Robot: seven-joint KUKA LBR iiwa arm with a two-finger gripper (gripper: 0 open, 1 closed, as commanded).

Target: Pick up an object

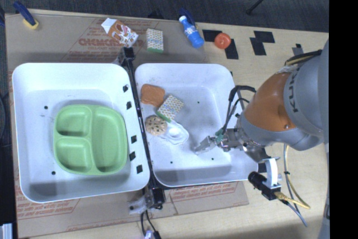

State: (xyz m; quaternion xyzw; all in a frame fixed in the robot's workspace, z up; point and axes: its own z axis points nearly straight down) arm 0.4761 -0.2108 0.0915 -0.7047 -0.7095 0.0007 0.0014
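Note:
My gripper is low in the right bin, near its front right part, on the bin floor. Nothing shows between its tips. To its left lies a clear plastic piece, a short gap away. Further left a round speckled cookie rests by the bin's left wall. Above these lie a checkered green packet and a brown bread-like piece. The orange-banded arm comes in over the bin's right rim.
The left bin holds a green divided plate. Behind the bins on the bench lie a snack packet, a small box, a blue bottle and a red ball. A blue-yellow clamp sits far left.

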